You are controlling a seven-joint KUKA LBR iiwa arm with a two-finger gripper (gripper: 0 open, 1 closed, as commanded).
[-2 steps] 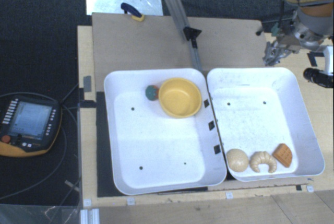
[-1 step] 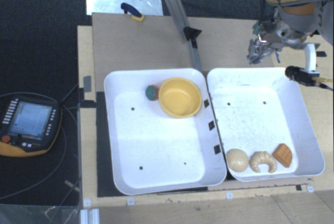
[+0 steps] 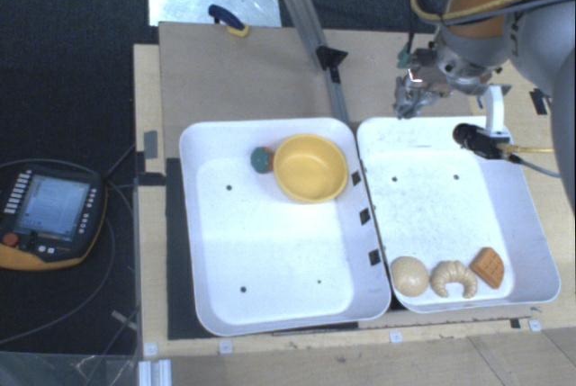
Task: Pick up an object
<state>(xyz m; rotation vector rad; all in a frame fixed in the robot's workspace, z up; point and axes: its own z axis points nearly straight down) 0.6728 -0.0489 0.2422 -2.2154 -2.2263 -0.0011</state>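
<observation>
A yellow bowl (image 3: 310,167) sits at the back right of the left bin (image 3: 270,285), with a small teal ball (image 3: 261,159) touching its left side. Along the front edge of the right bin (image 3: 450,168) lie a round beige bun (image 3: 409,274), a croissant (image 3: 455,277) and a small orange waffle-like piece (image 3: 489,266). My gripper (image 3: 407,102) hangs above the back left corner of the right bin, far from all of these. Nothing shows between its fingers.
A teach pendant (image 3: 49,215) lies on the floor at the left. A metal pole (image 3: 301,2) slants across the bench behind the bins. A black cable fitting (image 3: 477,139) sits over the right bin's back edge.
</observation>
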